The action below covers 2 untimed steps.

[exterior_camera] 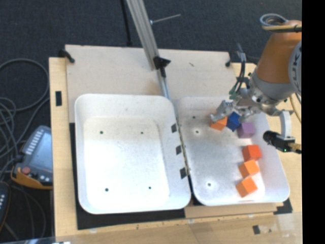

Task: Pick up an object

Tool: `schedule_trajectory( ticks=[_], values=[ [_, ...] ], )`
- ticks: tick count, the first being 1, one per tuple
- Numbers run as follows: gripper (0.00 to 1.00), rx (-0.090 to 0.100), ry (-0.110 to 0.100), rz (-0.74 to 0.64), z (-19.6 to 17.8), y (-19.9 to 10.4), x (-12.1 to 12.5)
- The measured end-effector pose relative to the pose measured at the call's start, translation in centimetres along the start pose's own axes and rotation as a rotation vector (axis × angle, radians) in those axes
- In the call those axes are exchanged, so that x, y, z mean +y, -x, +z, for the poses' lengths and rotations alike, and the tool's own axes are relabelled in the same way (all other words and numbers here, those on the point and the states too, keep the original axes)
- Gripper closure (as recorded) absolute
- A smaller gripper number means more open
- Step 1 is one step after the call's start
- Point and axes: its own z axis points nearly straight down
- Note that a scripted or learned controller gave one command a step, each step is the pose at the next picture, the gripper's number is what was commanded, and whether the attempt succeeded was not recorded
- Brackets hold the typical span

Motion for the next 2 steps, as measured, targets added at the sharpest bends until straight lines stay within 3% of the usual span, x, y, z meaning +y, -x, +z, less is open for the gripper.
schedule_trajectory(
  ticks=[1, 2],
  values=[
    [0.00, -0.002, 0.009, -0.004, -9.2, -1.4, 0.0],
    [0.00, -0.004, 0.010, -0.004, -22.7, -0.5, -3.8]
  ],
)
